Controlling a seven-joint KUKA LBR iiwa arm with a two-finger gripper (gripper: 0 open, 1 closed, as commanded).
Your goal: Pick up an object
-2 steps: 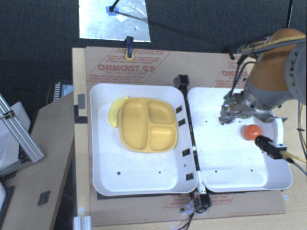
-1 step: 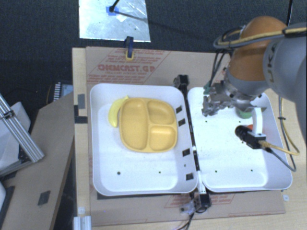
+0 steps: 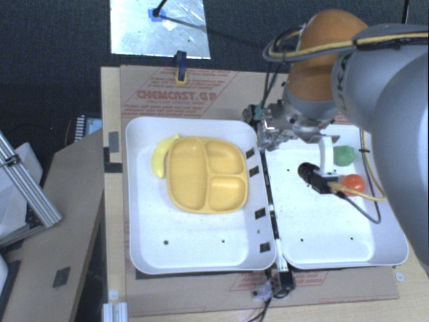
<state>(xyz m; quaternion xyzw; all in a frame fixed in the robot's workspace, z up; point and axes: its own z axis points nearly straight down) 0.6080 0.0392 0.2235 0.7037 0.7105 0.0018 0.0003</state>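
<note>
Green blob (image 3: 344, 155) and orange ball (image 3: 353, 182) just below it sit mid-right in the right bin (image 3: 322, 241), both off to the right of the hand (image 3: 269, 134) hanging over that bin's upper left corner, and honestly can't tell if it's clenched or released.

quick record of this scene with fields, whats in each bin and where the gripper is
left bin: yellow divided plate; yellow banana-shaped thing at the plate's left edge
right bin: green object near the right side; orange object just below it in the view
gripper: over the right bin's upper left corner, by the divider between the bins
</note>
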